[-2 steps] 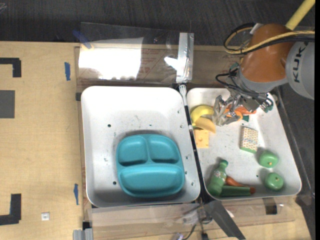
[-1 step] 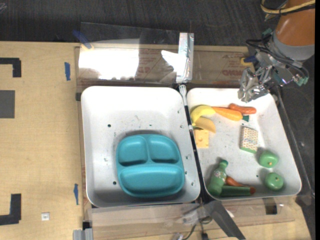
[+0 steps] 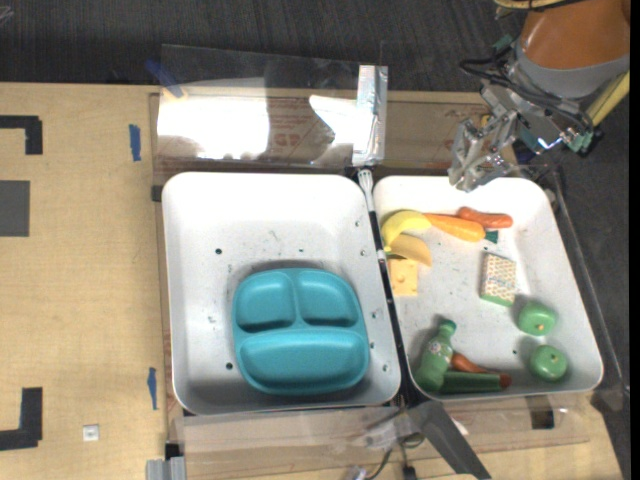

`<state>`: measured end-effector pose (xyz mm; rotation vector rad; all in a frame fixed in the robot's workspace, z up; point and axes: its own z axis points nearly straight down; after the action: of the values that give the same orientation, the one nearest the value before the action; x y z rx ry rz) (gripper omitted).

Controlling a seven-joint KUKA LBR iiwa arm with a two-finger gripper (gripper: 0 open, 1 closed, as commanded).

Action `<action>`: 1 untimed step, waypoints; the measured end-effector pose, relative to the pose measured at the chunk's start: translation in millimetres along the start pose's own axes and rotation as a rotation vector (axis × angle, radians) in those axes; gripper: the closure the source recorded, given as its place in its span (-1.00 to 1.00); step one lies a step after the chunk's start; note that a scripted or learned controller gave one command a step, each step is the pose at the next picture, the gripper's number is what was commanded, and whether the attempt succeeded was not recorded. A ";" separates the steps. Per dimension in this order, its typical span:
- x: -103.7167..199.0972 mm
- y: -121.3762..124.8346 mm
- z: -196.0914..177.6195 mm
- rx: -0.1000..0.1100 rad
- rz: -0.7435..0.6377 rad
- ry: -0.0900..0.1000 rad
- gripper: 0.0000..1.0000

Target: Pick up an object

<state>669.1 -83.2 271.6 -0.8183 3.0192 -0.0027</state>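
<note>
Nothing lifted yet: every candidate lies in the right white plastic bin [image 3: 570, 268]. There's a yellow toy banana [image 3: 403, 226] beside an orange toy carrot [image 3: 452, 227], a yellow cheese wedge [image 3: 404, 277], a speckled cracker-like tile [image 3: 498, 276], two green round toy fruits [image 3: 536, 319] and a green toy bottle [image 3: 436, 354]. The metal two-finger gripper [image 3: 476, 171] hovers over that bin's far edge (whether the jaws are parted, I cannot tell). The left white bin [image 3: 200, 228] holds a teal compartment tray [image 3: 298, 330]. The grasp itself remains.

Your arm [image 3: 575, 18] comes in from two o'clock, its orange band up high. Your gripper [image 3: 478, 163] hangs at one o'clock, pointing down.
</note>
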 end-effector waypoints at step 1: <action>9.3 -8.5 -34.2 0.001 -0.111 0.001 1.00</action>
<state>664.9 -95.4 305.7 -0.9852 2.9697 -0.0050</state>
